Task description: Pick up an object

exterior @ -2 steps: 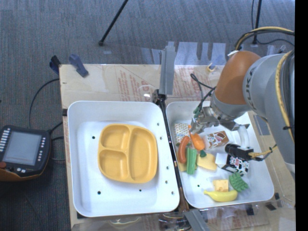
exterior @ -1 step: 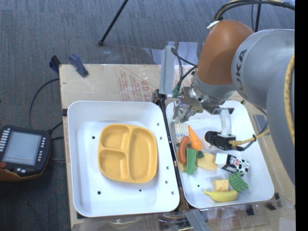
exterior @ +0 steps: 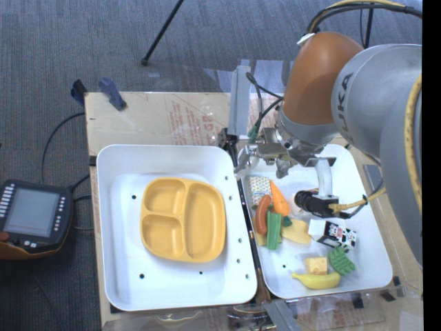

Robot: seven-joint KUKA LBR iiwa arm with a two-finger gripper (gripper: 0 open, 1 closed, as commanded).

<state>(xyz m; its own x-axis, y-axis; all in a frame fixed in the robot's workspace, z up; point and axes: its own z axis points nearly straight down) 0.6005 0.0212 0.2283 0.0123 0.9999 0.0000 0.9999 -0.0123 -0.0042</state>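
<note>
My gripper [exterior: 273, 161] hangs low over the back left part of the right bin [exterior: 368, 254], just above a small patterned packet [exterior: 259, 185] and an orange carrot [exterior: 279, 198]. The wrist and its fittings cover the gripper's tip. Just in front of it lie a red-orange sausage [exterior: 262, 209], a green vegetable [exterior: 274, 229] and a yellow cheese wedge [exterior: 298, 234]. Further forward are a black-and-white cow-print carton [exterior: 337, 236], a square cracker [exterior: 317, 265], a green ridged piece [exterior: 342, 261] and a banana [exterior: 315, 280].
The left bin [exterior: 117, 267] holds a yellow divided plate [exterior: 183, 219] near its middle. The big grey arm with its orange band [exterior: 320, 74] overhangs the right bin's back and right side. A teach pendant [exterior: 31, 219] lies on the floor at the left.
</note>
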